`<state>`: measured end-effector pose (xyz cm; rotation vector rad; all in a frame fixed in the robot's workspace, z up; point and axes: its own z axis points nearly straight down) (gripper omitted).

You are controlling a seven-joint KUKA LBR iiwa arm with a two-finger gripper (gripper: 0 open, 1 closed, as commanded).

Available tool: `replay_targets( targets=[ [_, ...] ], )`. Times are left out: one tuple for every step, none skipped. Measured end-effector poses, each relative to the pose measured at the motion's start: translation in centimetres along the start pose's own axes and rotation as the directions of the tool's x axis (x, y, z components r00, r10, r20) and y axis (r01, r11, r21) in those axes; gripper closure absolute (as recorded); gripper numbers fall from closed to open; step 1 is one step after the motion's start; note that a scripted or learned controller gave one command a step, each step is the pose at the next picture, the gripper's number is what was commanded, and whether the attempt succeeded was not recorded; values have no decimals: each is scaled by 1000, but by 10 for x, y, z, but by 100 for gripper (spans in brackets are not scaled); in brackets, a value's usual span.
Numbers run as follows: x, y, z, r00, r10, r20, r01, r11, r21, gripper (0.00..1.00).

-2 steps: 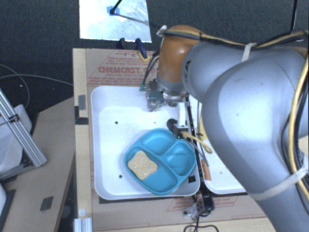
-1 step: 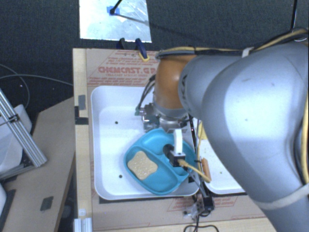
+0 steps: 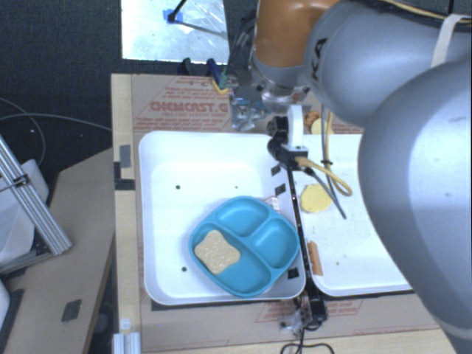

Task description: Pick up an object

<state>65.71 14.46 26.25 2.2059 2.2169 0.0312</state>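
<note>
camera view shows the gripper (image 3: 247,115) hanging over the far rim of the left bin (image 3: 184,172); whether it is open or closed cannot be told. a blue divided plate (image 3: 269,243) lies near and right in that bin, with a toast slice (image 3: 216,252) in its near-left compartment. a yellow disc (image 3: 315,198) lies in the right bin (image 3: 354,260), close to its left wall.

plate (image 3: 269,245) in left bin (image 3: 177,175) | toast (image 3: 216,252) on plate | disc (image 3: 315,198), perhaps food, in right bin (image 3: 348,249)
</note>
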Motion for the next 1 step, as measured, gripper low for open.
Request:
replay_targets(
  targets=[
    [41, -105, 70, 1000, -3, 3, 3, 999, 37, 100]
  ],
)
